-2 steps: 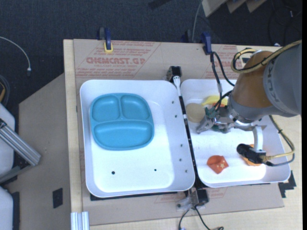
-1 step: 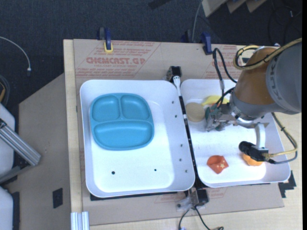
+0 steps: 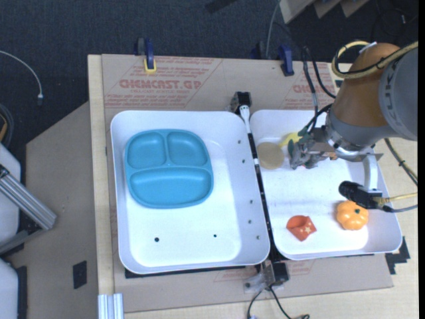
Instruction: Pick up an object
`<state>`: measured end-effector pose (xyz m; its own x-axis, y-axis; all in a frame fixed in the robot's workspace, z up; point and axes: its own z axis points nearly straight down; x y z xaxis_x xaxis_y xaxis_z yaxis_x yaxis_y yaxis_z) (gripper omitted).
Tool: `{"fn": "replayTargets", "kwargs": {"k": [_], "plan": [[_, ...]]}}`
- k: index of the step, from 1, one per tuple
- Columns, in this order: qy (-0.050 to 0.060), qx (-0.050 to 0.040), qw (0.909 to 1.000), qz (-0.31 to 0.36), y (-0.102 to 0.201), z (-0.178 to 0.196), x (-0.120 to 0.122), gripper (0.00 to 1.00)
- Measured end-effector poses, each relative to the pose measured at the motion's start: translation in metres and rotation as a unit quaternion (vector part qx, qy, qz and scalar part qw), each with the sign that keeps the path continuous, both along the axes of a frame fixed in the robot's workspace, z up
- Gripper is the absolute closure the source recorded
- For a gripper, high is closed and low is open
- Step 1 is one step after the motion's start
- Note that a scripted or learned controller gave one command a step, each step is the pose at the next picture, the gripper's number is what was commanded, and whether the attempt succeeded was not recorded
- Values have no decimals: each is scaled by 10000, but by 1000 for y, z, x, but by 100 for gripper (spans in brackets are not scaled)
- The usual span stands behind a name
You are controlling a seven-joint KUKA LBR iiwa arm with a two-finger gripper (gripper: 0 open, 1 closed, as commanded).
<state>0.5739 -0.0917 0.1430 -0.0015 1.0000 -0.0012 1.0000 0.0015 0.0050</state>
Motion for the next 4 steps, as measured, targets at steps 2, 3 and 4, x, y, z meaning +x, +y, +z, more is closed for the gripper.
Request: {"fn": "replayTargets", "kwargs": {"k": [2, 3, 4], "plan": [[6, 1, 10000, -6, 0, 74, -1, 100], [7, 7, 10000, 18, 50, 86, 11, 100], [10, 11, 10000, 25, 108, 91, 21, 100]]}}
